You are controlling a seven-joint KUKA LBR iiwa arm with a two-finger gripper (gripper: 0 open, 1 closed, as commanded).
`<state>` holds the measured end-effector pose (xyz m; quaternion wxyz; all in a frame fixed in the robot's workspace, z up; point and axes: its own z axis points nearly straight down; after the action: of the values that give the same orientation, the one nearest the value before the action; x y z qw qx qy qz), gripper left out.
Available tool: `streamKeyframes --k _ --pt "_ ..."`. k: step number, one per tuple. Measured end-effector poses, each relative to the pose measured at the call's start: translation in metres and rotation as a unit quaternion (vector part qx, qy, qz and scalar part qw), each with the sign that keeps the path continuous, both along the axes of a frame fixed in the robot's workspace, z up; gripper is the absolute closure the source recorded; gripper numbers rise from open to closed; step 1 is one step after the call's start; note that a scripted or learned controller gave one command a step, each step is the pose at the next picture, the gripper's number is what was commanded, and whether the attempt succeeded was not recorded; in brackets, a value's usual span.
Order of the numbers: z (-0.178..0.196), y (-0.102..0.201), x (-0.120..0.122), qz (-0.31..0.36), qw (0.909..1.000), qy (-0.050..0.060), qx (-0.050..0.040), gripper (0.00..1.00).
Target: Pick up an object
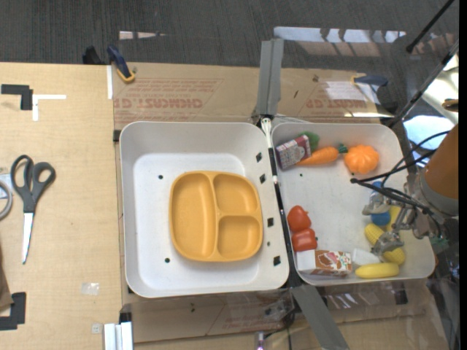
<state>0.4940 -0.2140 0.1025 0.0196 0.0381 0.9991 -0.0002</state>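
Yellow pieces lie in the lower right corner of the right bin (pixel 343 195), and the coming move turns on them. The jaws (pixel 390 239) hang low over this corner, at the end of the arm that comes in from the right. Just under and around them I see a small yellow piece (pixel 374 232), with a blue thing (pixel 379 214) touching it on the upper side; a second yellow piece (pixel 395 255) lies directly below the jaws. Whether the jaws are wide or narrow I cannot tell, because cables and the metal parts blur together there, and I see nothing clearly between them.

A banana (pixel 376 270) lies along the bottom wall, its long axis running left to right, a little below and to the left of the jaws. I judge that a grasp across its short side would be easiest, but the wall is close. Further left stand a small carton (pixel 333 262) and two red pieces (pixel 300 228), well apart from the jaws. An orange fruit (pixel 362 159) and a carrot (pixel 319 156) lie near the top wall. In the left bin (pixel 146 217) rests a yellow divided plate (pixel 216 216).
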Motion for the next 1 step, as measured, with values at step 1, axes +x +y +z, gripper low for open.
streamKeyframes --k 1 --pt "0.0099 0.0000 0.0000 0.002 1.0000 0.003 -0.0004 1.00"
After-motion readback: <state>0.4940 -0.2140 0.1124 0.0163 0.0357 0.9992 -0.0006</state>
